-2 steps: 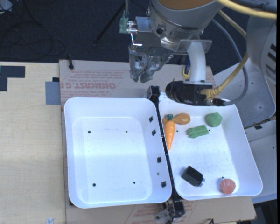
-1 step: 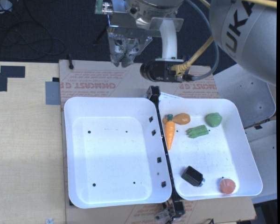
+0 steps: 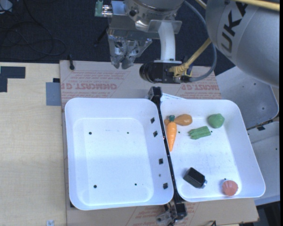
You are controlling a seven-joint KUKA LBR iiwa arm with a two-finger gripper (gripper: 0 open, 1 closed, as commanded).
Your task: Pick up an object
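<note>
Down at the near edge of the right bin (image 3: 252,171) sits a round pinkish-red toy fruit (image 3: 229,188), tucked into the front right corner. Just to its left lies a small black block (image 3: 195,177), tilted at an angle on the white floor. Farther back in that same bin, a carrot (image 3: 171,133) lies lengthwise right along the divider between the two bins, its green top pointing away. An orange, pear-shaped piece (image 3: 183,120) rests just beside the carrot's top end. To the right of those, a long green vegetable (image 3: 199,133) lies flat, and a rounder green piece (image 3: 216,120) sits near the back right corner.

Beside it, the left bin (image 3: 75,149) has a plain white floor with a few dark dots.

Up beyond the bins, the gripper (image 3: 127,53) hangs over the dark area behind the cardboard sheet (image 3: 94,84), well apart from every object. Its fingers point down and look drawn close together, with nothing between them.
</note>
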